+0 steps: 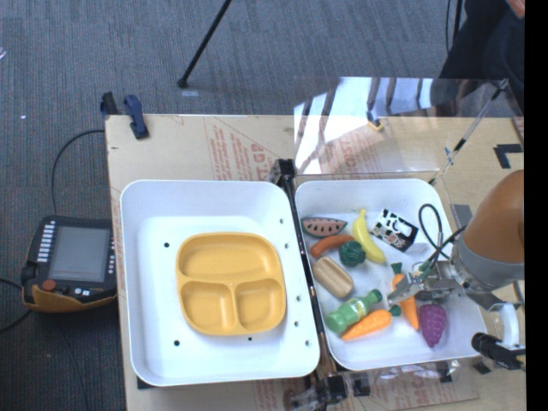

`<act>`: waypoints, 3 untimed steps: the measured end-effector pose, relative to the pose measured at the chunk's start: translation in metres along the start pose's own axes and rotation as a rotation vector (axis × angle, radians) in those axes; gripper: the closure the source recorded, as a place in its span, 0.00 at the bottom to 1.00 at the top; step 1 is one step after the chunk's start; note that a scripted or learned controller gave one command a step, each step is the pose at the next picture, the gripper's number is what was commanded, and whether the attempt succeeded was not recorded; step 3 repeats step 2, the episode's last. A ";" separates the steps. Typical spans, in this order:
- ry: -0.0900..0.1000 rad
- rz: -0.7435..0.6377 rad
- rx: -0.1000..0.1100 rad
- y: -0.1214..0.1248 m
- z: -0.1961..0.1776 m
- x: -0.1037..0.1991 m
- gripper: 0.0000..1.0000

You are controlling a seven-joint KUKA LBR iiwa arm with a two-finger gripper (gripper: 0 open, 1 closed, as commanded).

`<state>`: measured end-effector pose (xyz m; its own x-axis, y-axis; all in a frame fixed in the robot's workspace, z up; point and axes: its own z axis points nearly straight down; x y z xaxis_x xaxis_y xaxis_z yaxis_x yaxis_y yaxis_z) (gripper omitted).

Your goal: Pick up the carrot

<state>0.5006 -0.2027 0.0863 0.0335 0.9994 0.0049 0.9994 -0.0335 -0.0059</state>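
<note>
Near the right bin's front, the carrot (370, 324) lies slanted (leafy end upper-right); gripper (409, 291) state unclear

Dark grey carpet floor (128, 32); black tripod leg (210, 32) across it; teach pendant (73, 264) left of cardboard-topped bench (205, 144).

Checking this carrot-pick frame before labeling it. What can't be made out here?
- Gripper: too small and tangled with cables in the camera view to tell its state or whether it touches anything.
- Small carrot: its upper end is hidden under the gripper; the large carrot lies in full view.
- Arm: cut off by the right edge.
- Bench front: cut off by the bottom edge.
</note>
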 end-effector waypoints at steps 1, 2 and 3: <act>0.005 0.007 0.003 -0.001 -0.009 -0.001 1.00; 0.002 0.048 -0.002 -0.020 -0.059 0.104 1.00; 0.002 0.048 -0.002 -0.020 -0.059 0.104 1.00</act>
